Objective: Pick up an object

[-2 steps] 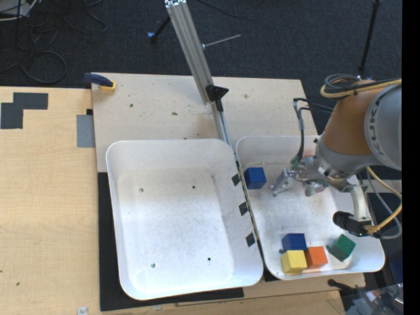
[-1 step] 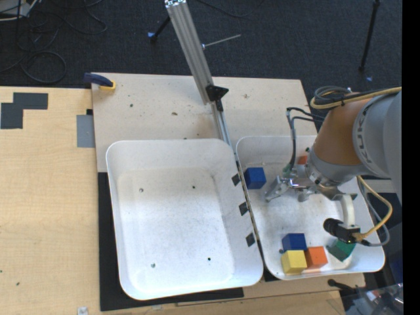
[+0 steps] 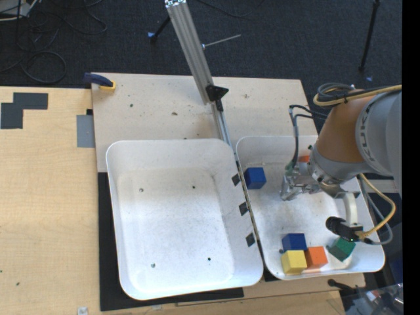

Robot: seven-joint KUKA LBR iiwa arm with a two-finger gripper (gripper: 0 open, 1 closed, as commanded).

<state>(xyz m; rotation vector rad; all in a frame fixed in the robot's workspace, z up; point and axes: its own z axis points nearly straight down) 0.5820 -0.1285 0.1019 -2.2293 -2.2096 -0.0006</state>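
Right bin [image 3: 262,151], contents: one blue cube [image 3: 254,177] by the divider; near the front rim a second blue cube [image 3: 294,241], yellow cube [image 3: 294,262], orange cube [image 3: 316,257], green block [image 3: 341,249]. My gripper [image 3: 293,188] hangs mid-bin, right of the first cube, apart from it; my fingers' spread I cannot tell. Left bin [image 3: 125,169] alongside.

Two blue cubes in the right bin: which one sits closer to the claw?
The lone blue cube by the bin's left wall, just left of the claw. The other blue cube sits lower, touching the yellow cube.
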